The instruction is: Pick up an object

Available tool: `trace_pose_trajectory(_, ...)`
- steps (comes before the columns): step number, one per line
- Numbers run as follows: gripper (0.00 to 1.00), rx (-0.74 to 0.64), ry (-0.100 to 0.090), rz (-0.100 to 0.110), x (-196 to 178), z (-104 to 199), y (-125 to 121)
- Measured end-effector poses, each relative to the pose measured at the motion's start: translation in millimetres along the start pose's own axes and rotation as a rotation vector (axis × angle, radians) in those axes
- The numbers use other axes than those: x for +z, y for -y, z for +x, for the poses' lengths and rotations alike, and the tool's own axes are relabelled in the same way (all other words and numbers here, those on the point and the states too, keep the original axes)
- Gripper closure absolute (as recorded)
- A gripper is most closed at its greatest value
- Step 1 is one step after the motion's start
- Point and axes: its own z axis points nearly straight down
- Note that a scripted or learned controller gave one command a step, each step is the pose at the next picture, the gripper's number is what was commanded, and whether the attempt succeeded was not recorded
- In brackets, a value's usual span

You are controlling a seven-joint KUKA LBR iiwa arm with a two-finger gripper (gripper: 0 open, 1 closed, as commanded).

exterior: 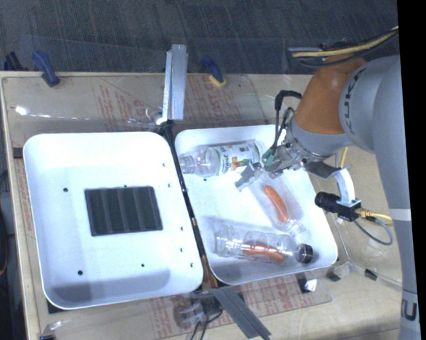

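The wooden surface (23,215) carries two shallow white bins. The left white bin (60,271) holds a dark ribbed rectangular panel (123,210). The right white bin (227,273) holds three clear plastic bottles: one with a green-and-white label (219,158) along the far wall, one with an orange insert (277,203) mid-bin, and one lying near the front wall (258,247). The grey metal hand (255,171) hangs over the far part of this bin, between the labelled and mid-bin bottles; I cannot tell its finger state.

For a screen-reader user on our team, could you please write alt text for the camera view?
A grey robot arm with an orange band reaches from the right, its gripper low over the right white bin, near clear plastic bottles and an orange item. The left white bin holds a dark ribbed panel.
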Motion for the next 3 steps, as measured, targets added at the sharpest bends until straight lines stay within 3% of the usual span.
trace_pose_trajectory(1, 0.0, -0.022, 0.007, -0.004, 13, -20, -70)
trace_pose_trajectory(2, 0.0, -0.083, 0.001, -0.002, -1, -5, -28)
trace_pose_trajectory(3, 0.0, -0.206, 0.018, -0.022, 17, -16, -56)
